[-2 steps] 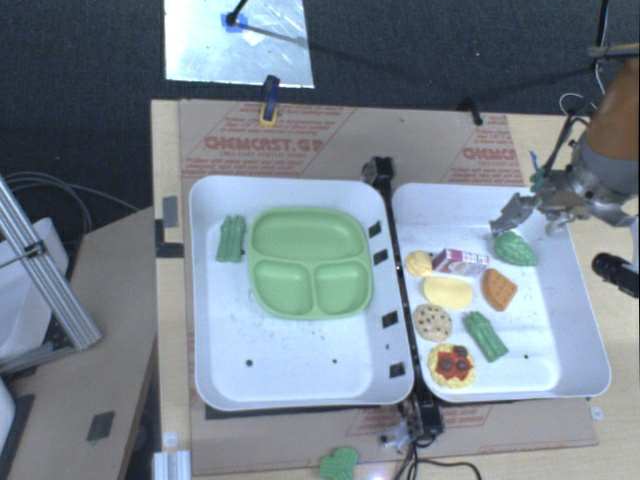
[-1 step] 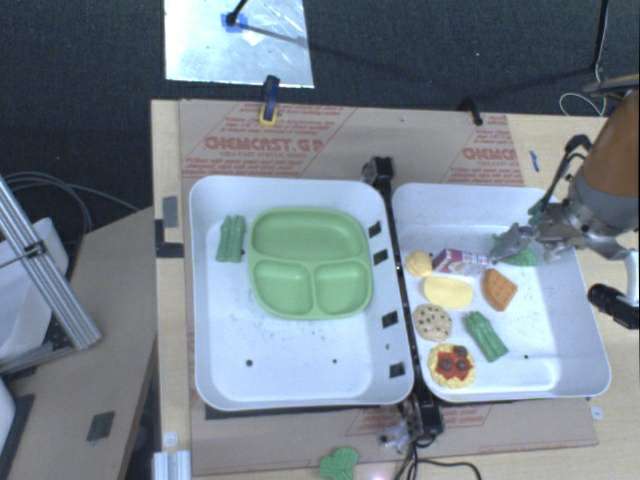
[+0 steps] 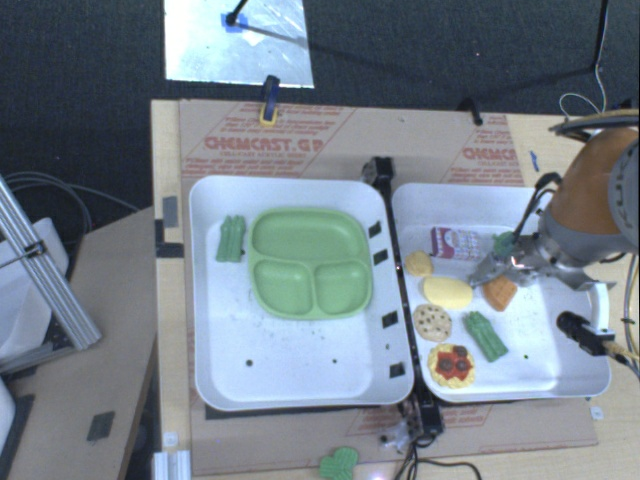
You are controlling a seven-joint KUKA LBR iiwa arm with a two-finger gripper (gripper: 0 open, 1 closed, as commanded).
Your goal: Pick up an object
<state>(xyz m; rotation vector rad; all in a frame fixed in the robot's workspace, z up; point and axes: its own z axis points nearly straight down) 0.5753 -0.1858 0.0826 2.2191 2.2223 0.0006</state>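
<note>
The arm [image 3: 590,198] reaches in over the right bin [image 3: 560,368]. Its gripper [image 3: 503,265] hangs low near the bin's middle, just above an orange piece [image 3: 500,293] and beside a yellow piece [image 3: 447,291]. Whether it is released or clenched cannot be told from here. Nothing is seen in its grasp.

Also in the right bin: a purple carton [image 3: 455,242], a small yellow lump [image 3: 419,263], a cookie [image 3: 432,320], a green stick [image 3: 485,335] and a pizza slice [image 3: 452,365].

The left bin [image 3: 300,383] holds a green divided plate [image 3: 308,263], with a green bundle [image 3: 231,238] just left of it.
</note>
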